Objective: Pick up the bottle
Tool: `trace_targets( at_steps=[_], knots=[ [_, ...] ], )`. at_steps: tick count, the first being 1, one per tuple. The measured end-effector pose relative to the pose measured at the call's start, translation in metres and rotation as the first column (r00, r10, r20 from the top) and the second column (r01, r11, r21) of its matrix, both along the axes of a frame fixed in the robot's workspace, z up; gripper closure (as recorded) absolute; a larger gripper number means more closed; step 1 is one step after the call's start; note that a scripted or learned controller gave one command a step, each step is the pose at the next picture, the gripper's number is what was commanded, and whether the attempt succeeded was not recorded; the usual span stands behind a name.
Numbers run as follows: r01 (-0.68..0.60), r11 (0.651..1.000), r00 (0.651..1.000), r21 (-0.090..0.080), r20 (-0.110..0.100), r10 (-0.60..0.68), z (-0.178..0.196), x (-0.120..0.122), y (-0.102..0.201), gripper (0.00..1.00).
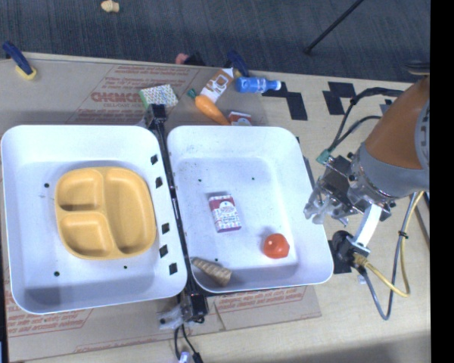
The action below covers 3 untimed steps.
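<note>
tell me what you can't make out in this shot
- End effector, camera view: a small blurred tangle of metal; finger state unreadable.
- Blue bottle beyond the right bin: label too small to read.
- Red-and-white packet: print too small.
- Arm: cut off at the right edge.

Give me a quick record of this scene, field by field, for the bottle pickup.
bottle: blue bottle lying on the bench beyond the bins
gripper: gripper at the right bin's right rim, far from the bottle
right bin: red carton, red ball, brown cone-like piece
left bin: yellow divided tray
</note>
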<state>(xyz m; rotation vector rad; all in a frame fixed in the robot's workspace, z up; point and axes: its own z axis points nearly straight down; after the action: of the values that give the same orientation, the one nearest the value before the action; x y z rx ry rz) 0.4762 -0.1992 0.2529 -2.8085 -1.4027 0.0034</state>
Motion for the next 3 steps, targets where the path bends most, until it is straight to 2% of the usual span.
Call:
trace_targets(
  at_steps=[1,2,3],
  knots=[
    [0.261,0.965,0.965,0.001,-0.002,-0.261,-0.01,0.0,0.004,1.0],
    [0.542,0.841,0.841,-0.001,-0.002,-0.542,-0.003,0.0,0.024,1.0],
    [0.626,0.78,0.78,-0.001,-0.006,-0.626,-0.027,-0.001,0.015,1.0]
  ],
)
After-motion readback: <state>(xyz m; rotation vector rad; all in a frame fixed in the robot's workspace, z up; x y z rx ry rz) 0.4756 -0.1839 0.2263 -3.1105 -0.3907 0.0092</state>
